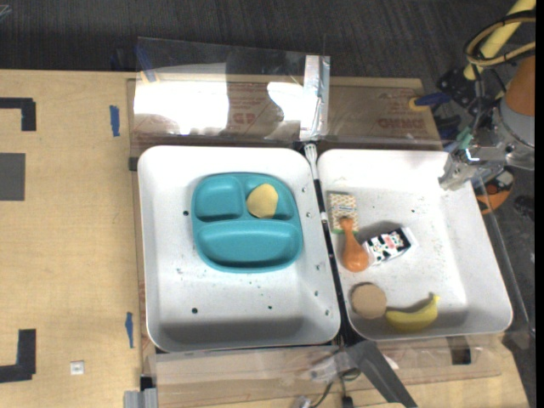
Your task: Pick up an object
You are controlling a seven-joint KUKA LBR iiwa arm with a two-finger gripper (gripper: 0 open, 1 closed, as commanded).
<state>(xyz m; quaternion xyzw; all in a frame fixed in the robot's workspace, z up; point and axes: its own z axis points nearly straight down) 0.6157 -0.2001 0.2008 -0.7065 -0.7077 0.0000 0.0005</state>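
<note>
- Over on the right edge, the arm [518, 100] is mostly cut off, so you just get a grey bulk with some orange and a tangle of yellow and blue cables above it.
- The claw [459, 172] sits at the top right corner of the right bin [476, 262], over the rim. It's small and kinda blurry, so honestly I can't tell if it's spread or clenched. Nothing visible in it.
- Stuff you could grab is all in the right bin: a banana [414, 311] lying along the near wall, and a round tan disc-thing [369, 300] just left of it, touching or nearly touching its end.
- Above those there's an orange pear-shaped thing [353, 252] with a narrow neck pointing up, and right beside it a little black and white box [388, 244] with a print too small to read.
- A small speckled tan square [342, 203] is near the bin divider, just above the orange piece. Can't say what it is.
- Left bin [161, 253] has a teal divided plate [246, 223], with a yellow lump [263, 200] in its upper right compartment, lemon or potato, hard to say.
- Behind the bins a clear plastic sheet [229, 100] throws glare, washing out the print on the cardboard [374, 113] under it.
- The bench [59, 253] has black tape marks, cut off at the left edge.
</note>
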